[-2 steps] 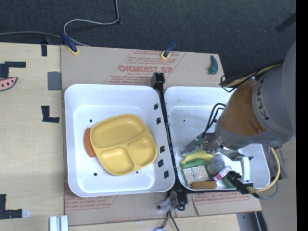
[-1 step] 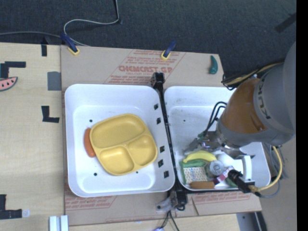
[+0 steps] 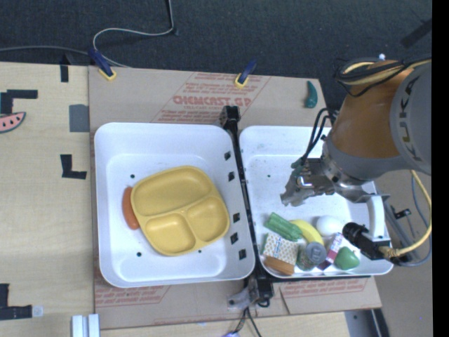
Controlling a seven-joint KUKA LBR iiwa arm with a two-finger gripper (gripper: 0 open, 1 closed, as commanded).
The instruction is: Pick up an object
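Above the right-hand bin point(image 3: 277, 149), the grey arm point(image 3: 379, 128) with its orange band reaches in from the right, and its gripper point(image 3: 295, 194) hangs over the bare white floor of that bin, up and to the left of the objects. Its fingers point(image 3: 289, 196) point down and to the left; they appear slightly apart with nothing between them, though the slanted view makes this hard to judge. The objects lie crowded along the near edge of the right-hand bin: a green piece point(image 3: 282, 226) touching a yellow banana point(image 3: 309, 230), a white egg-like ball point(image 3: 327, 225) just beside the banana, a patterned packet point(image 3: 279, 247), an orange-brown piece point(image 3: 279, 265) at the rim, a round grey-green item point(image 3: 307, 256), a small pink-and-white item point(image 3: 332, 248) and a green rounded piece point(image 3: 346, 258). The left-hand bin point(image 3: 112, 160) holds a yellow divided tray point(image 3: 180, 209), tilted in plan, with an orange-red sausage-shaped piece point(image 3: 129, 209) touching its left edge. Both bins rest on brown cardboard point(image 3: 210, 97) on the worktop (two yellow-and-blue clamps point(image 3: 104, 64) grip the cardboard's far edge), and a small teal object point(image 3: 310, 95) lies on the cardboard beyond the right-hand bin.
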